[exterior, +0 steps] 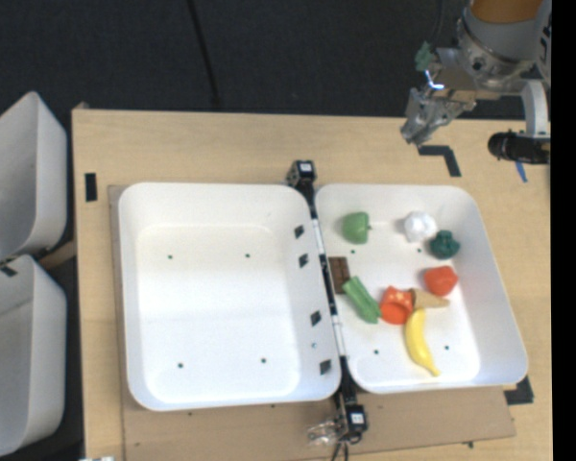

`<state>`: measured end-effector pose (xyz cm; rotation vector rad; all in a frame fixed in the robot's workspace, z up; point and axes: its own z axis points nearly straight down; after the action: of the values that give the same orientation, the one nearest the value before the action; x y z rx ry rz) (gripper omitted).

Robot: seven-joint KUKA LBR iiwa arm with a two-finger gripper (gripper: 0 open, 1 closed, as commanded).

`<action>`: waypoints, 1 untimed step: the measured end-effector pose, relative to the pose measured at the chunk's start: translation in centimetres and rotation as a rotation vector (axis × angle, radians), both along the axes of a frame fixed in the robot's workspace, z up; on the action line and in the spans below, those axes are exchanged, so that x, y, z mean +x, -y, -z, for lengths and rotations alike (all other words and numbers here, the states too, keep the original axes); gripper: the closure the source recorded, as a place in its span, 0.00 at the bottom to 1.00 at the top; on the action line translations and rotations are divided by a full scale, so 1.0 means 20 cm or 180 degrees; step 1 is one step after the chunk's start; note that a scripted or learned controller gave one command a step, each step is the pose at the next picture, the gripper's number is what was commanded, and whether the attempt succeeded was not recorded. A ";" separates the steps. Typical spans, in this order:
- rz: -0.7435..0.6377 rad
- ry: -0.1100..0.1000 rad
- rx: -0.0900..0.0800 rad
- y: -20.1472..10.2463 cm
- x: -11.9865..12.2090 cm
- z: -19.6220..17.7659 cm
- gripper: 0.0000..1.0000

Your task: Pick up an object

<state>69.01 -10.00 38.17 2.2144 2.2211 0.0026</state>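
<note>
Above rt bin (490,353): metal jaws (424,123), gap unclear; below, curved glossy banana (420,342), lumpy white ball (419,225).

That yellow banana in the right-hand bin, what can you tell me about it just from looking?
The banana is bright yellow, smooth and glossy, so it looks like a plastic toy. It is curved and lies flat on the floor of the right bin, running from upper left to lower right, nearest the front of all the items there. Its upper end meets a small tan piece and sits close beside the orange-red pepper; whether it touches them is unclear. The gripper is far off, above the bench.
</note>
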 end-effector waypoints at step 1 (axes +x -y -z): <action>-0.0001 -0.0001 0.0002 -0.11 0.00 -0.10 1.00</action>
<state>69.00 -7.73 40.12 2.2145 2.2217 0.0029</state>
